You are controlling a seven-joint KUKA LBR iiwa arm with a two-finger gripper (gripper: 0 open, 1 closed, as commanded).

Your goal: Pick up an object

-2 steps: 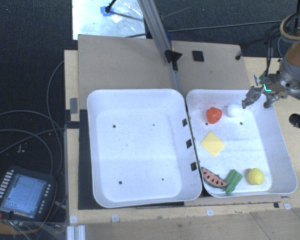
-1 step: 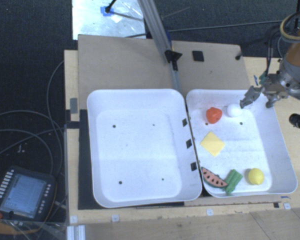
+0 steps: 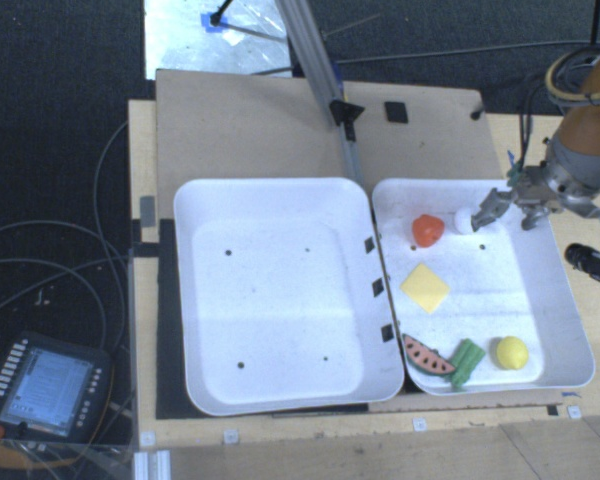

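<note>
- The pickable pieces all sat in the right bin (image 3: 550, 298), and I was up at its 1 o'clock corner.
- Closest to me was a small white ball (image 3: 465, 221), lying just off my fingers at 9 o'clock, too close to tell whether it touched them.
- Next out, at 9 o'clock from the ball and just beside it, was the red-orange lump (image 3: 427, 230), loose on the bin floor.
- At 6 o'clock from that lump lay the yellow square block (image 3: 425, 288), turned like a diamond, near the bin's middle.
- Along the 6 o'clock wall ran three more: the watermelon slice (image 3: 425, 356) at 7 o'clock, the green piece (image 3: 466, 361) touching it on the right, and the yellow round fruit (image 3: 511, 352) at 5 o'clock, a little apart from the green one.
- My gripper (image 3: 508, 211) hung over the far end of the bin; my two fingers stood spread, one toward the ball, one toward 3 o'clock, and nothing sat between them.
- My arm (image 3: 590, 138) came in from 3 o'clock, orange band showing above the wrist.
- The left bin (image 3: 195, 268) lay against the right one at 9 o'clock, with black clips along the shared edge.
- Far out at 8 o'clock, off the bench, was the control pendant (image 3: 45, 388).
</note>
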